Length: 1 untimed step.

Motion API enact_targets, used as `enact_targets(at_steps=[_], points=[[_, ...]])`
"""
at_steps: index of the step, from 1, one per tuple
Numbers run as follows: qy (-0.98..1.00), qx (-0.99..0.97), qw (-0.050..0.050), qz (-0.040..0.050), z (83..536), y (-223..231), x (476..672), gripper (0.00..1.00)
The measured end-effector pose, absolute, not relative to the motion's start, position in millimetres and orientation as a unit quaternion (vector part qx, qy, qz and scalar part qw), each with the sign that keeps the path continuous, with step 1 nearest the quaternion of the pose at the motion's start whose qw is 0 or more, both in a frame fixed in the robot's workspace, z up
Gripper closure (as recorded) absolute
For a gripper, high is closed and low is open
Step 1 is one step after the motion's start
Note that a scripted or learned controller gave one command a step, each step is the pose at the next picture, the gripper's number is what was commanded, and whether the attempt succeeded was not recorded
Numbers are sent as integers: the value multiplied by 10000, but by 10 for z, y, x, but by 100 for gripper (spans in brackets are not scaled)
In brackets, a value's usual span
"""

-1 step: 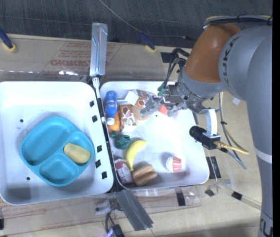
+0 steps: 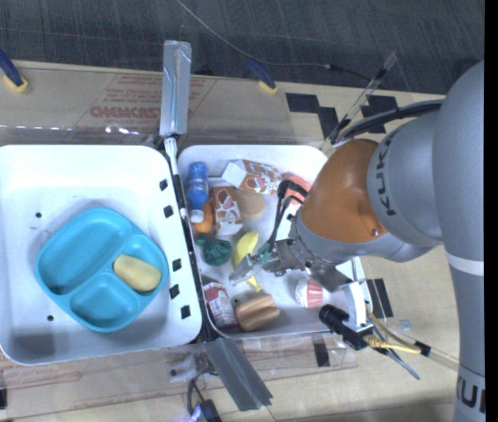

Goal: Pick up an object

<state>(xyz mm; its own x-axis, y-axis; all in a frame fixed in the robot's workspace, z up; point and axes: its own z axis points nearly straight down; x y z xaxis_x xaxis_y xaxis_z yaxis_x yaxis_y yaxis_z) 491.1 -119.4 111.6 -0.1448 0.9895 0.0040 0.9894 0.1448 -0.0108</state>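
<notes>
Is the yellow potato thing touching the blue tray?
Touching. In the camera view, the yellow potato-shaped toy lies inside a compartment of the blue tray in the left bin, resting right on the tray's surface with no gap.

Dark grey carpet floor (image 2: 73, 11) lies behind a light wooden bench (image 2: 64, 99)

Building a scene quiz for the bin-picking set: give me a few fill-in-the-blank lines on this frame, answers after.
1. The blue divided plate lies in the ____ bin.
2. On that plate rests a single ____ item, potato-shaped.
3. The blue bottle lies in the bin on the ____.
4. The hot dog lies near that bin's ____ edge.

Missing words: left; yellow; right; bottom
</notes>
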Motion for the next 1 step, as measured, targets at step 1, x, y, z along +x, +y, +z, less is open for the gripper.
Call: enact_targets(at_steps=[1], points=[[-7726,-6349,21,8,904,-959,5331,0]])
